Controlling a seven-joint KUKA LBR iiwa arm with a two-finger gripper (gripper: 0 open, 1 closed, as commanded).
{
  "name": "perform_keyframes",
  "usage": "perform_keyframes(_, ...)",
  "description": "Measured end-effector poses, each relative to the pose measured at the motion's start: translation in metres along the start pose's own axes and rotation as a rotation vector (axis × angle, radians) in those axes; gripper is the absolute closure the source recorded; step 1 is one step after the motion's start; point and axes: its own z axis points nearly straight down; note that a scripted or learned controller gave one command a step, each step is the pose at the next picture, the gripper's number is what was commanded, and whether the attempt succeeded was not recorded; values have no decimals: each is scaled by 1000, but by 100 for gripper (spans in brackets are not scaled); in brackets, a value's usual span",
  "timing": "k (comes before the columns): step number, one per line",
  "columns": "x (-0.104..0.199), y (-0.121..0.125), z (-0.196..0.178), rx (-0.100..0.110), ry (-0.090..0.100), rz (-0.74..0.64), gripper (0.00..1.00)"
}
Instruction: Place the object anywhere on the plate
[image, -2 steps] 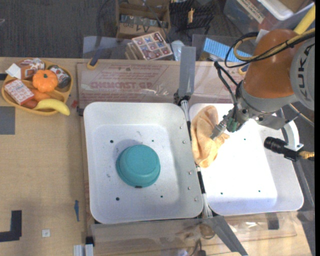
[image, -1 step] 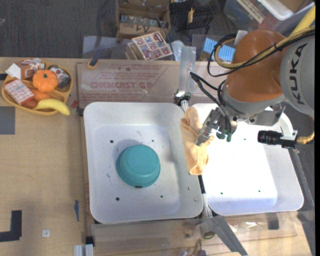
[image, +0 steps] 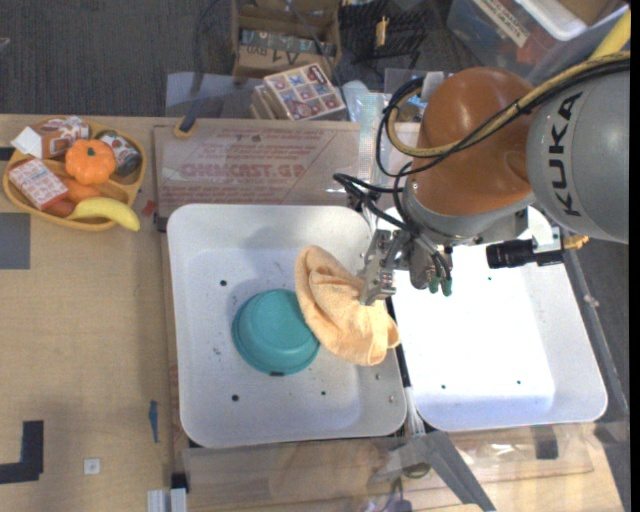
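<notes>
The object I'm moving is a soft, pale orange-yellow cloth (image: 340, 318), crumpled into a loose fold, and it sits in the left white bin (image: 200, 250), close to that bin's right wall. Its long axis runs roughly from the bin's far side toward the near side, bulging out at the lower end where it almost reaches the divider between the two bins. The upper right part of the fabric rises toward my two-finger gripper (image: 376, 280), and I read the metal fingers as pinched on that upper edge, with cloth bunched between them; I judge the grip as real but shallow, since most of the cloth hangs or rests below.

The relation that matters next: the round teal plate (image: 274, 332) lies directly to the left of the cloth, toward the middle of the left bin. The cloth's lower left edge is touching or overlapping the plate's right rim, though I cannot tell whether it rests on it or merely hides it. So the carry I need is a short sideways move away from the divider, toward the bin's centre.

The cloth looks limp and will drape and trail, so I expect it to drag across the rim unless lifted clear first.

Further out, the right white bin (image: 520, 370) lies under the grey arm (image: 570, 150).
</notes>
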Motion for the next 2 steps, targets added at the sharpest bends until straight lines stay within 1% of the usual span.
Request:
perform_keyframes(1,15,49,-12,-1,-4,-111,100)
perform_keyframes(2,40,94,-4,0,0,-114,100)
